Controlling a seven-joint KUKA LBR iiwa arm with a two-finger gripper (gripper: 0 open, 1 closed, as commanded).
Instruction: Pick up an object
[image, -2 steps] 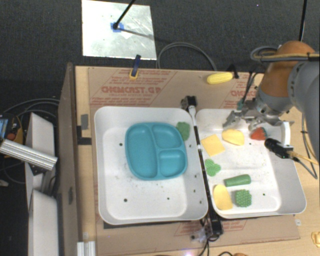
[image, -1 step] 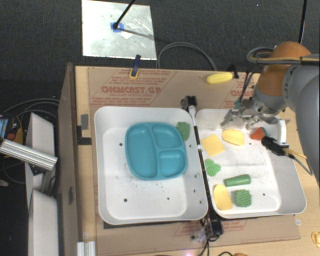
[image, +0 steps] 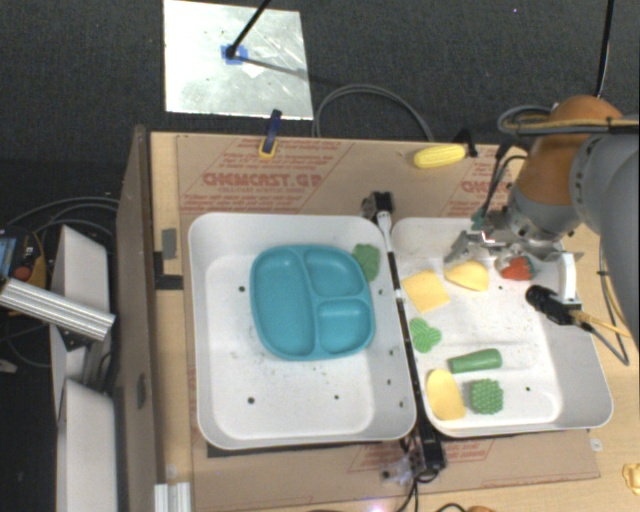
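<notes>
Reaching in from three o'clock, grey two-finger gripper hovers over right white bin, touching pale yellow wedge; jaw state cannot be told; cardboard reads "CHEMCAST"

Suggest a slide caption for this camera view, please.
KUKA arm's tool hovers over toy food in the right bin; blue tray fills the left.

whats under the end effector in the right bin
A pale yellow rounded toy piece lies just below the end effector, with a red-orange piece beside it. The wrist covers the shallow white right bin's far corner.
</notes>
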